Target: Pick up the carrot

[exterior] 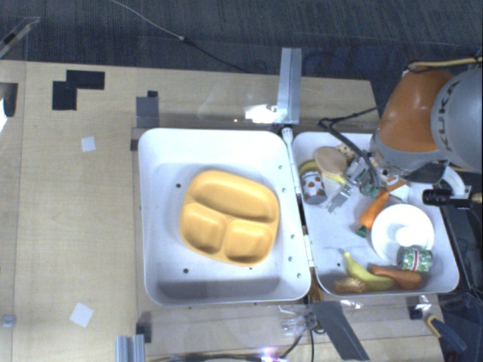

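The claw [353, 181] hovers low in the right bin [332, 274], fingers parted and holding nothing, just left of the carrot [373, 210], which lies slanted against the white plate [398, 228]. By my reading this is the approach step, grasp not yet made; next the claw must shift right, straddle the carrot and close

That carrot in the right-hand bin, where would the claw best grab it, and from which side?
Probably at the carrot's bare middle, from straight above. It lies slanted between the claw and the white plate, its upper end partly hidden under the arm, so its lower half is freer. Setting the claw across the thin body, not along it, suits its long shape. The plate sits close, so room there is tight.
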{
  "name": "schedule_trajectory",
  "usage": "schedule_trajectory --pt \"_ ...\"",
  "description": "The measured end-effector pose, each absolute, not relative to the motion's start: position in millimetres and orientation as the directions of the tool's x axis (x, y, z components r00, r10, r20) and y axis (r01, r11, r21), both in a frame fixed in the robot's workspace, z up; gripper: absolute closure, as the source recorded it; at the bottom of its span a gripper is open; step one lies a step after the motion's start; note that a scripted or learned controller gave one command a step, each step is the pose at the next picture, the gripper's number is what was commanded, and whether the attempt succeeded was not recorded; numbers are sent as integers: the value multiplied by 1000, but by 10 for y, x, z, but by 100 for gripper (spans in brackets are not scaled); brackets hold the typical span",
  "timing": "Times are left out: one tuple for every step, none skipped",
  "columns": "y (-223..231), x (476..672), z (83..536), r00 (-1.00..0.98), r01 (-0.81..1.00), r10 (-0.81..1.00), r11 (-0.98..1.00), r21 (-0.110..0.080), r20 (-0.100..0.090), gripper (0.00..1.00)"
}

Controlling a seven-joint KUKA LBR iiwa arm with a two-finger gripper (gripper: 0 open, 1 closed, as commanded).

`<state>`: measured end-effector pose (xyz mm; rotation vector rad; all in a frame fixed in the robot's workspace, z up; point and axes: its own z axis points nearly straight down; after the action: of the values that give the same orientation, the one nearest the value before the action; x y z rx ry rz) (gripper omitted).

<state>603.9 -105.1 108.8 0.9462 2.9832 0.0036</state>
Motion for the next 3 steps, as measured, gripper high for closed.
schedule_trajectory --pt "-1009 5460 894 -849 528 528 849 7 -13 0" --pt "-1105 5986 1047 -698 716 716 698 7 -9 0" --pt "-1034 5521 892 -723 690 690 723 9 -11 0"
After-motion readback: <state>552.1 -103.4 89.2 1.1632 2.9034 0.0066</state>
